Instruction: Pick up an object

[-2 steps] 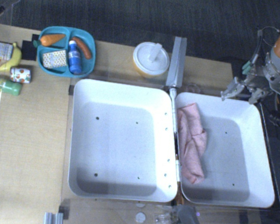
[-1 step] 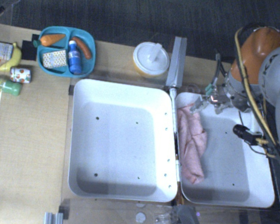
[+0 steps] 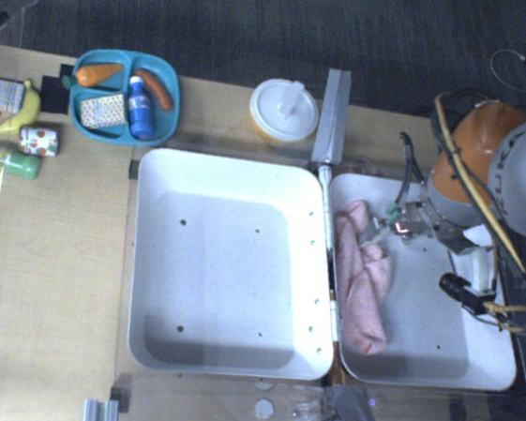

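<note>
A pink cloth [image 3: 362, 275] lies crumpled lengthwise along the left side of the right bin [image 3: 435, 357]. My gripper [image 3: 381, 230] reaches in from the right and hangs low over the cloth's upper part, at or just above its folds. The grey arm with its orange band [image 3: 473, 144] stands over the bin's far right corner. The wrist and cables hide how the gripper meets the cloth.
The left bin [image 3: 220, 341] sits beside the right one, with a metal rail [image 3: 331, 118] behind the seam. Behind it stands a white lidded cup [image 3: 284, 110]. A blue tray [image 3: 125, 97] of toy food, a banana [image 3: 22, 109], a can [image 3: 39, 141] and a green bottle [image 3: 4, 160] lie at the bench's far left.
</note>
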{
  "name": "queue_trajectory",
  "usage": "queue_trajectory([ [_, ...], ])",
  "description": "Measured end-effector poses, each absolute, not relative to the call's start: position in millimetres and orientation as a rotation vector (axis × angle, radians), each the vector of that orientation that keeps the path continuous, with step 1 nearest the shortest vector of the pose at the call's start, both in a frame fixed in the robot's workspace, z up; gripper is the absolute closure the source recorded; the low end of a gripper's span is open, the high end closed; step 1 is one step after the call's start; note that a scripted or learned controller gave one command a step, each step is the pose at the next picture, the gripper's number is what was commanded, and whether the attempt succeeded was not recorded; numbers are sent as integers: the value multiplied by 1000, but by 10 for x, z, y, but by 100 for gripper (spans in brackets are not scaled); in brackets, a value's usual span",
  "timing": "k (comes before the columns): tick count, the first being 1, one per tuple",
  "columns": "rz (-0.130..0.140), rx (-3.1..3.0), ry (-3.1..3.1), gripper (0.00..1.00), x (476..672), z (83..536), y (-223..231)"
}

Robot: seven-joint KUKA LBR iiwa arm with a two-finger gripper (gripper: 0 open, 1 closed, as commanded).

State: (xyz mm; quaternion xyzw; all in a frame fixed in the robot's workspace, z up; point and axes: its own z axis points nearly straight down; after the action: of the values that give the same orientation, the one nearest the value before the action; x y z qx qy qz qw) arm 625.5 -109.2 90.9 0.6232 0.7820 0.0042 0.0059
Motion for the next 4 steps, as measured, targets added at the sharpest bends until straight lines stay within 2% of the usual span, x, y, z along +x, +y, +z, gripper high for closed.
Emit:
queue_trajectory([
  [1,15,1918,2470,0,5969,918,-874],
  [2,16,1779,2569,0,5447,922,-919],
  [4,16,1778,2569,0,5447,920,-919],
])
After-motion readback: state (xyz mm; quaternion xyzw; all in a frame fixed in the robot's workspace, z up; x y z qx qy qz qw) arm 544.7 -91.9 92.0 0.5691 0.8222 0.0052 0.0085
